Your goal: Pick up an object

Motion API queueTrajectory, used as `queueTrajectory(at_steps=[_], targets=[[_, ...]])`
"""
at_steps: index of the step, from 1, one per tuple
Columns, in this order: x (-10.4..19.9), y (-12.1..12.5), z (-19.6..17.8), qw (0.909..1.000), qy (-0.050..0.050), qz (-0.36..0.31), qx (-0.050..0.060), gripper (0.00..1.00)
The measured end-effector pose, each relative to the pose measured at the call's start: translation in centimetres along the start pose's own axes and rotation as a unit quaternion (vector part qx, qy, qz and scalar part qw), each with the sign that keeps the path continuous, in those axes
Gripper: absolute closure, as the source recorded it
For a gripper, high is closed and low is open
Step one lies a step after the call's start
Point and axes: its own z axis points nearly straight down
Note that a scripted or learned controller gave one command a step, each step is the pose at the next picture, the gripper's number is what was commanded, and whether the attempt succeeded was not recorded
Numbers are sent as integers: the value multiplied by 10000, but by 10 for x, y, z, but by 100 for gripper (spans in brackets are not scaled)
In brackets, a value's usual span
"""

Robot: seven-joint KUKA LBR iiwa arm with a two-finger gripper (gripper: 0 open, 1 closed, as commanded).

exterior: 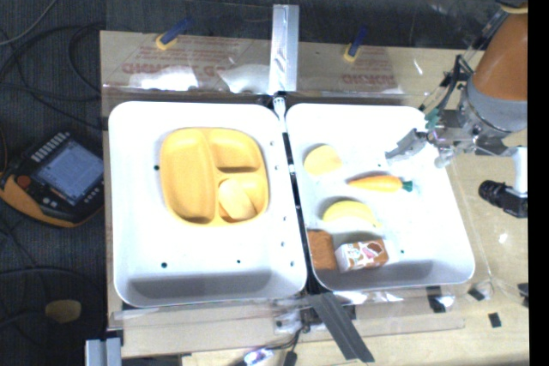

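Gripper (410,147): hovered over right bin (446,210), upper right; grip state could not be told.
Carrot (375,182): lay just below gripper, mid-bin.
Left bin (137,270): held yellow tray (213,174).

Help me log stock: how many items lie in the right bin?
5: a yellow round piece upper left, a carrot mid-bin, a yellow half below it, a brown block and a small packet at the front. None seem hidden.

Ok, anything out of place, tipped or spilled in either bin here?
Nothing stands out. The yellow tray sits flat in the left bin; the carrot and other toy foods lie loose in the right bin, none spilled over a rim.
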Motion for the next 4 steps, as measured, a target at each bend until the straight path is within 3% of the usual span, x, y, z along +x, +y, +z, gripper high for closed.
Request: queueTrajectory(at_steps=[1,2,3,4], targets=[[-15,4,133,9996,-12,-279,-60,0],[-24,58,133,9996,42,-287,-57,0],[-31,49,120,9887,-13,-1496,-5,0],[28,102,127,9881,2,-1535,50,0]])
